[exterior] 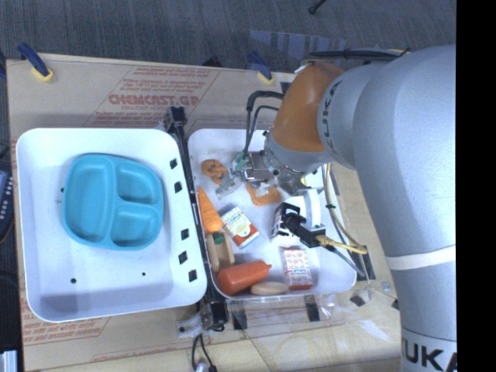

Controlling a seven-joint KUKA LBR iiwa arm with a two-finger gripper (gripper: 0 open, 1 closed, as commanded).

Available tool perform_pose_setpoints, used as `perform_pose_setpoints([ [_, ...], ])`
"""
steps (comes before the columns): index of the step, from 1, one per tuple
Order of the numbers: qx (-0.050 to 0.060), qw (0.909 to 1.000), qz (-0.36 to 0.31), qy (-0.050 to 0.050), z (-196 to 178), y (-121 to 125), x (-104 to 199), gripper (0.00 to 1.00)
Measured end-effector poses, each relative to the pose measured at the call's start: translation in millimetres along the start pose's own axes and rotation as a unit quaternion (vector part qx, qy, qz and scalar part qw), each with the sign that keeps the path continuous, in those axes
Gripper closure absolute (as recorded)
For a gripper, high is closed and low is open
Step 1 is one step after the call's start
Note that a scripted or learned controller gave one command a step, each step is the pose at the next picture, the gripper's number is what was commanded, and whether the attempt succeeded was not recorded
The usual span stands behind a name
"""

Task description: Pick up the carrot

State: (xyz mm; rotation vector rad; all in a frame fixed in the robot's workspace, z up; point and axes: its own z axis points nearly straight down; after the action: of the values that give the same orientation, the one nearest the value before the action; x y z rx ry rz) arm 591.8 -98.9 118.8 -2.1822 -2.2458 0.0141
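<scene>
Carrot (208, 211) lies along the left wall of the right bin (339, 279), beside a small carton (239, 226). Our claw (252, 169) hangs over the bin's far end; we cannot tell its state, and the carrot is not held.

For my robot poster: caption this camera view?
Robot gripper hovers in the right bin near the carrot.
</scene>
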Motion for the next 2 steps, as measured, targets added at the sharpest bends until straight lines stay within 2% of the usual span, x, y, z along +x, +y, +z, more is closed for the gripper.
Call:
perform_pose_setpoints([
  [1, -0.006, 0.9968, 0.08, -0.001, 27, -16, 6, 0.0],
  [2, -0.008, 0.9915, 0.13, 0.001, -75, -57, 75, 0.0],
])
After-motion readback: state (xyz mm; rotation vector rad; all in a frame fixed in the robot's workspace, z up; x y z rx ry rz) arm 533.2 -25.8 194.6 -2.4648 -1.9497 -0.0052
